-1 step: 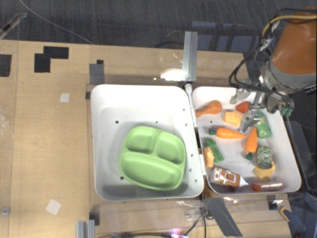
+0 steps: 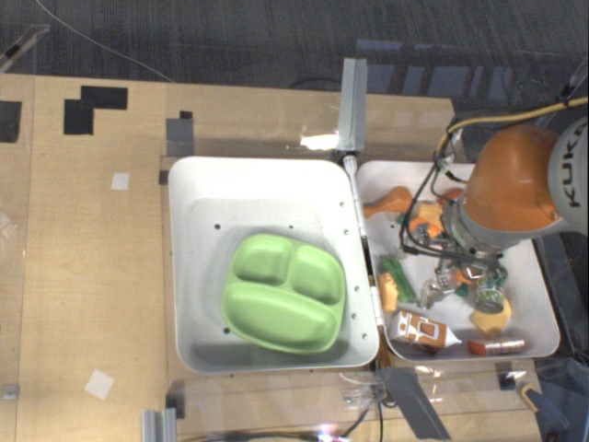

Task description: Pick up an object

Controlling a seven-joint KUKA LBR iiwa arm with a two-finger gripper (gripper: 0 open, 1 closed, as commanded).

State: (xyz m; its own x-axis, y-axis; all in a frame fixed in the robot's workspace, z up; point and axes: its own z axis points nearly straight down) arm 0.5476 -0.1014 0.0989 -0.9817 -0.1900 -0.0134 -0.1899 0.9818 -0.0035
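Two white bins sit side by side on the bench [image 2: 83, 274]. Left bin [image 2: 198, 339], centre frame: a green divided plate [image 2: 285, 291]. Right bin [image 2: 543, 325], lower right: small cluttered objects [image 2: 419, 331]. My end effector [image 2: 456, 279] hangs over that clutter; whether it is wide or narrow, I cannot tell.

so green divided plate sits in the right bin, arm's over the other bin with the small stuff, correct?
Not quite. The camera view shows the green divided plate in the left bin. The rest holds: the arm is over the other bin, with the small stuff.
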